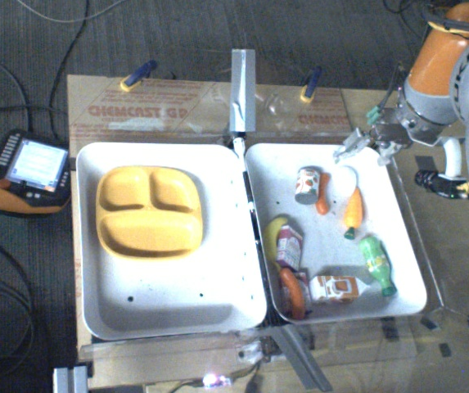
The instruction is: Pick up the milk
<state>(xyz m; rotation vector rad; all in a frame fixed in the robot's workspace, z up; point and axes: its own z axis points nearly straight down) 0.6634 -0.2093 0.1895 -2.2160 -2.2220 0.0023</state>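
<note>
two bins below; i'm at the approach step, gripper (363,143) over the right bin's (408,219) far corner, jaws spread and empty. next: reach to the milk (335,288).

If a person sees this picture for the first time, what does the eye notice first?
Probably the yellow divided plate, alone in the left bin. Next, the cluster of small groceries in the right bin, with the milk carton lying near its front edge. The gripper is at that bin's far right corner.

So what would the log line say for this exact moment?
gripper: above right bin's far edge, holding nothing | small orange-and-white milk carton: lying near the right white bin's front wall | pick: not yet done
</note>
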